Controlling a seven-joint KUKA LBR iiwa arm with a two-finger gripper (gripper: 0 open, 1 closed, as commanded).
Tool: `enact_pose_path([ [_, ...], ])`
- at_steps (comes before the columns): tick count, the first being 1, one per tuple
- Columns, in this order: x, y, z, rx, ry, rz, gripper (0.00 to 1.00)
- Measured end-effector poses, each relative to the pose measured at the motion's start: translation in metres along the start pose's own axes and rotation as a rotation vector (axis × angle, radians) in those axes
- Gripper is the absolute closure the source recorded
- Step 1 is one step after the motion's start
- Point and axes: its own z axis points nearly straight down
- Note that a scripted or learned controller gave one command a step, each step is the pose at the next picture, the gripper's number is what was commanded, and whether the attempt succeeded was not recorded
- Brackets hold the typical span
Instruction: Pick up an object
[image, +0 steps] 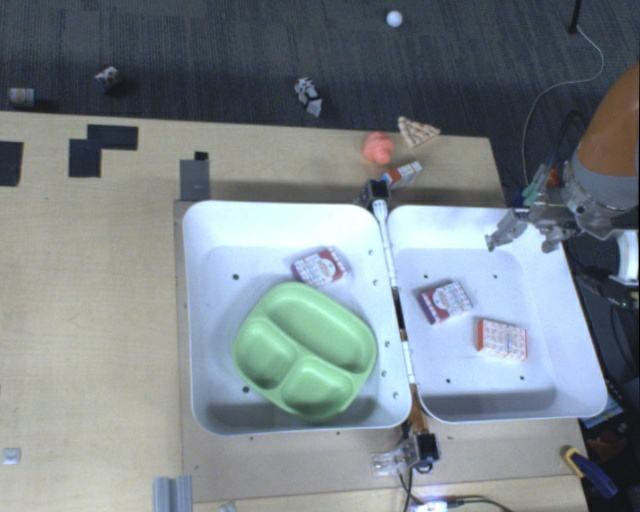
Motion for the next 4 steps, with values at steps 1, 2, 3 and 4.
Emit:
enact_pose_path([
  [1, 0.023, 0.039, 0.1, -0.003, -0.001, -0.002, 0.0],
  [2, -0.008, 0.039, 0.029, -0.004, -0.002, 0.001, 0.0],
  [3, 0.067, 0.006, 0.1, -0.002, 0.0, -0.001, 0.0],
  [4, 0.094, 0.039, 0.1, -0.002, 0.001, -0.002, 0.0],
])
